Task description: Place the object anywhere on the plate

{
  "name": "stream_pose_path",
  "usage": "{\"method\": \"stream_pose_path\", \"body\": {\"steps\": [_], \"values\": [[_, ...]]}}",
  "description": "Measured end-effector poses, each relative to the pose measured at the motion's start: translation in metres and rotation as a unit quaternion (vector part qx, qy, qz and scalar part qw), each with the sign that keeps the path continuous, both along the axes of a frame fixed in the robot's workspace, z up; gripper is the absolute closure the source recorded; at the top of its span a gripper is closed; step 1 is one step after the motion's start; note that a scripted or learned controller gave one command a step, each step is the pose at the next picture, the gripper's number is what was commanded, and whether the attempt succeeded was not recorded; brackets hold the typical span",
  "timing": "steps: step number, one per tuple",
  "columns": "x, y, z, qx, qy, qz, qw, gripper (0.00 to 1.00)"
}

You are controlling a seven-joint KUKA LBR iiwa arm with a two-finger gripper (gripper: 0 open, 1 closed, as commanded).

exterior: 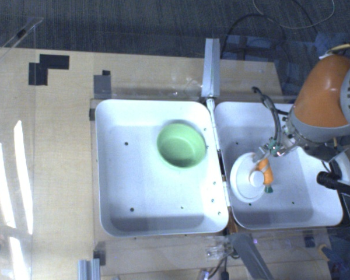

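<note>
Camera view, fixed above the bench, looking down at a slant.

- Left bin (122, 214): shallow, white, centre-left of frame. Holds a green bowl (181, 144) in its upper right part, upright, mouth open to the camera.
- Right bin (315, 209): shallow, white, right of centre, butted against the left bin along a shared edge.
- Plate (242, 182): small, white, round, in the lower left part of the right bin, close to the shared edge.
- Object: a carrot (265, 172), orange with a small green tip. It lies at the plate's right rim, partly over the plate. Long axis runs near vertical in the frame, slightly tilted; the green end points to the lower edge of frame.
- Arm: grey with orange band, entering from the right of frame, wrist bent down over the right bin, probably to set the carrot on the plate.
- Gripper (270, 154): directly above the carrot's upper end, touching or nearly so. Whether it grips the carrot, I cannot tell.
</note>
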State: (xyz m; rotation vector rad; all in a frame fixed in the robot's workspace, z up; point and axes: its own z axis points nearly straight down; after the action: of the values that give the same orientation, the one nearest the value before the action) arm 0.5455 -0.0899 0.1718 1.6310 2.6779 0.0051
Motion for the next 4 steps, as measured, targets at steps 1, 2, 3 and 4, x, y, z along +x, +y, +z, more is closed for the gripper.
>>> {"method": "stream_pose_path", "body": {"steps": [1,2,3,4], "values": [[0.056,0.051,0.015,-0.0035,-0.001,0.086,0.9963,1.00],[0.068,0.134,0.016,-0.0044,-0.002,0.063,0.9980,1.00],[0.055,0.195,0.015,0.0004,-0.001,0.129,0.9917,1.00],[0.093,0.218,0.029,0.0000,0.000,0.106,0.9944,1.00]]}}
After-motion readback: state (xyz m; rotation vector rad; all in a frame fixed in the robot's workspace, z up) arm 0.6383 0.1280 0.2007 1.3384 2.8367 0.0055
